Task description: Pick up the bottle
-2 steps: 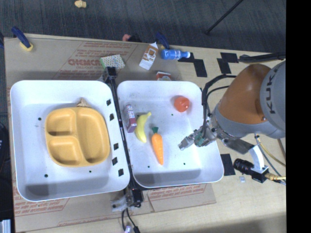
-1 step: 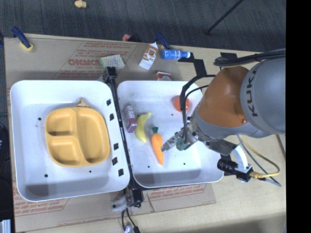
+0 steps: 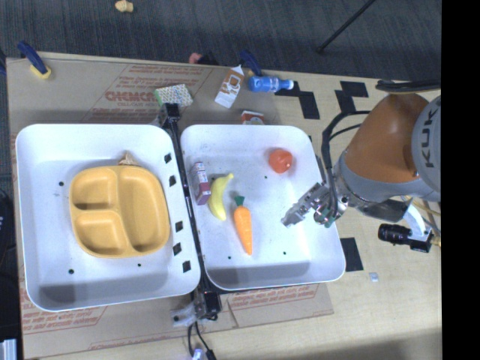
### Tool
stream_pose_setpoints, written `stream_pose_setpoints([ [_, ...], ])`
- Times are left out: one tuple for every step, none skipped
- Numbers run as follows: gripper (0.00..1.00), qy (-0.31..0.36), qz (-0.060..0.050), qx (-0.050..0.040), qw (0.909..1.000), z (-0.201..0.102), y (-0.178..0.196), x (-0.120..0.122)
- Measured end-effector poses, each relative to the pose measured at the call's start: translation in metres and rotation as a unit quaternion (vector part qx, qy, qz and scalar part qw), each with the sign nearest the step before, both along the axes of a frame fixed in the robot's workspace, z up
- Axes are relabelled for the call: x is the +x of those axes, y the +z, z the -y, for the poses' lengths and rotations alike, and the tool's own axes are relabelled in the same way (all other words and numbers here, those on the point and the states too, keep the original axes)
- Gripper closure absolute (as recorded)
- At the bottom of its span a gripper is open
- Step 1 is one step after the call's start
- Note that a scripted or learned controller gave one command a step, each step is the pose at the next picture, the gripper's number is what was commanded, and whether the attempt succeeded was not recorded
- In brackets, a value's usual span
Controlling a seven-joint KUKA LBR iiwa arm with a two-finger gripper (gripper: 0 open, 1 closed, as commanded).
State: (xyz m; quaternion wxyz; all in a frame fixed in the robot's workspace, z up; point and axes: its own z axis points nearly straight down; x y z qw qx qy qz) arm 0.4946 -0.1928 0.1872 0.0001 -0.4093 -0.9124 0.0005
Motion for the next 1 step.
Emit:
stream_pose_setpoints([
  [1.00,0.071,0.000,-0.0001,0.9975,0.0187,0.0164,-0.0178],
])
